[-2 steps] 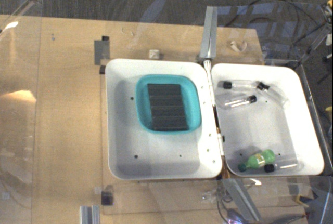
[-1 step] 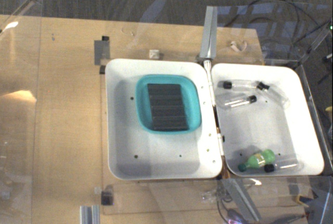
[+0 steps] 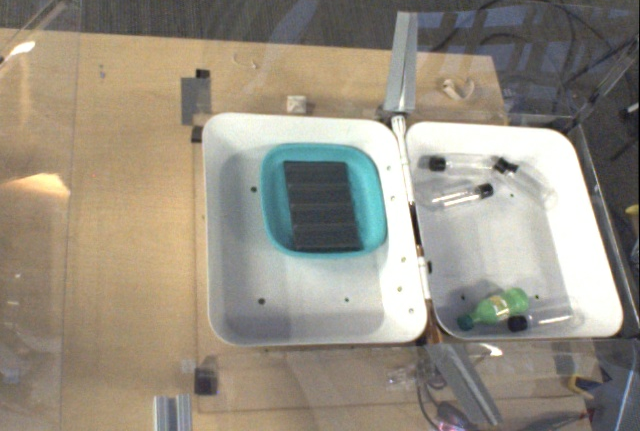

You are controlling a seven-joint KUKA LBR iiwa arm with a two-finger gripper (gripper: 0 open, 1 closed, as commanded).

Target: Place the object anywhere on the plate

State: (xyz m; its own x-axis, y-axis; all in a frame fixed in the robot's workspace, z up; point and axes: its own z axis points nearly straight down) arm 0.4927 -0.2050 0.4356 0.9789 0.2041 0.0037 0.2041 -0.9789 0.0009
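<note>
Plate (image 3: 272, 209): teal, a rounded square with a raised glossy rim, sitting toward 12 o'clock in the left bin (image 3: 230, 309). White floor shows all round it, widest toward 6 o'clock.
Dark slab (image 3: 322, 207): matte, near-black, rectangular, with ridges running across it. It lies flat on the plate, a touch skewed, its 5 o'clock corner close to the plate's rim.
Left bin: smooth white plastic, shallow, rounded corners, a few small dark dots on its floor. Its 3 o'clock wall touches the right bin (image 3: 590, 219).
Right bin: same white plastic; most of its middle floor is bare.
Clear tubes: three slim, see-through, with black caps, gathered at the bin's 11 o'clock, one at (image 3: 452, 163), one at (image 3: 468, 195), one at (image 3: 515, 169).
Green bottle (image 3: 495, 309): small, rounded, shiny, lying on its side at the bin's 6 o'clock, hard against the lower wall, with another clear tube (image 3: 540, 322) just beside it.
Bench (image 3: 100, 219): pale wood under a reflective clear sheet.
Gripper: nowhere I can see from here, so I cannot tell how its fingers stand.
</note>
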